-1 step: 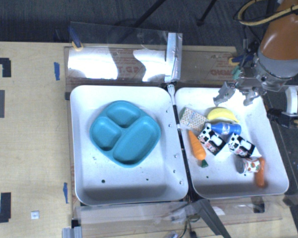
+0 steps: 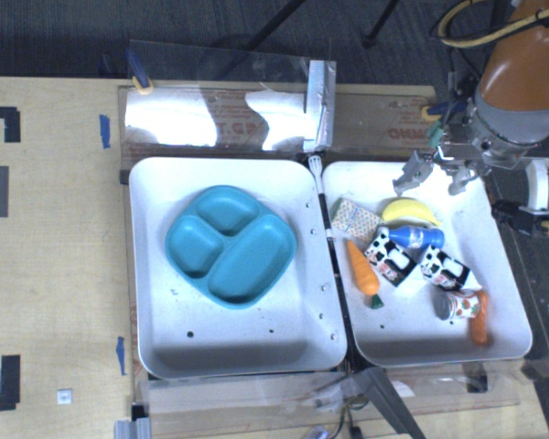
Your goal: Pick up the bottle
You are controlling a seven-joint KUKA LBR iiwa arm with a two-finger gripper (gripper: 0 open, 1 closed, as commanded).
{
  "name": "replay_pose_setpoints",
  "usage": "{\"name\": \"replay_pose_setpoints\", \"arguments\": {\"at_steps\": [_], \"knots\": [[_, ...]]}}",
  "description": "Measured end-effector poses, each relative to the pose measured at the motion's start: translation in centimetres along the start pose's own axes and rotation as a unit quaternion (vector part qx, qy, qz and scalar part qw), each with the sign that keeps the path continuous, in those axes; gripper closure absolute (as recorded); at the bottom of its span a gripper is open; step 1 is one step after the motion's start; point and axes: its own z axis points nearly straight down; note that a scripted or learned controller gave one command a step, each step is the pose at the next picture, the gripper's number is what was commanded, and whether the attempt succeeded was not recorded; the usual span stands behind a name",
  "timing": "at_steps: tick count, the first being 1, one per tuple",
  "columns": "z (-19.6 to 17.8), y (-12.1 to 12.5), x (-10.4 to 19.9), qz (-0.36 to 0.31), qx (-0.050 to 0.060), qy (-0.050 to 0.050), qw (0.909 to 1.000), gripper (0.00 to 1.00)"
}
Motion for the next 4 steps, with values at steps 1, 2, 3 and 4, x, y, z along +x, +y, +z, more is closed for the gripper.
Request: {"name": "replay_pose_setpoints", "arguments": {"at_steps": [1,2,3,4], "knots": [[14.5,-3.5,-5.0,0.039,-0.003,0.000,0.9992,0.00],[16.5,-7.7,-7.6,-0.238,-0.006,-0.003,0.9713,0.00],[16.6,0.9,-3.5,-0.165,-0.003,-0.001,0.9862,0.00],[16.5,-6.0,-5.6,-0.357,-0.004,-0.002,0.9342,0.00]]}}
